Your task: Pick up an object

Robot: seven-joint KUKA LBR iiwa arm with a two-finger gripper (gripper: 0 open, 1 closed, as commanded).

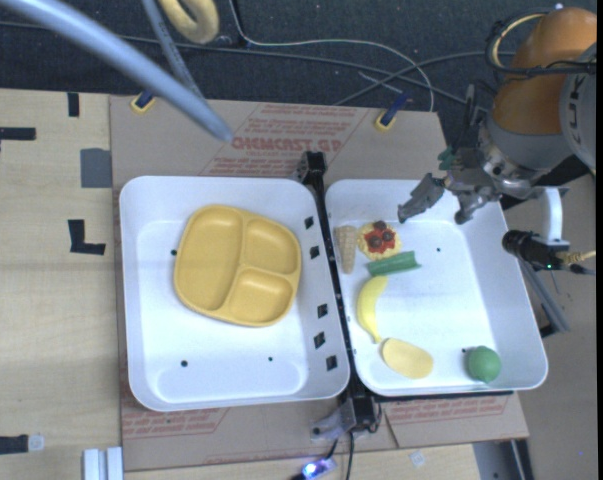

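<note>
Two shallow white bins sit side by side on a cardboard sheet in the middle of the frame. The left bin (146,298) holds a yellow divided plate (237,264) with three compartments, lying flat in the bin's upper centre.

The right bin (501,298) holds the loose items. Near its upper left, just beside the divider between the bins, lies a pizza slice toy (378,237) with red toppings, and a tan cone-shaped piece (346,248) lies just left of it. A green bean-like strip (392,263) lies just below the pizza slice. Below that, a yellow banana (370,305) curves downward, and a pale yellow lemon-shaped piece (407,358) lies near the bin's lower edge. A green lime (483,364) sits in the lower right corner of that bin.

The grey arm with its orange band enters from the upper right of the frame. The gripper (443,200) hangs over the upper part of the right bin, to the right of and above the pizza slice, with its two dark fingers spread apart and nothing between them.
</note>
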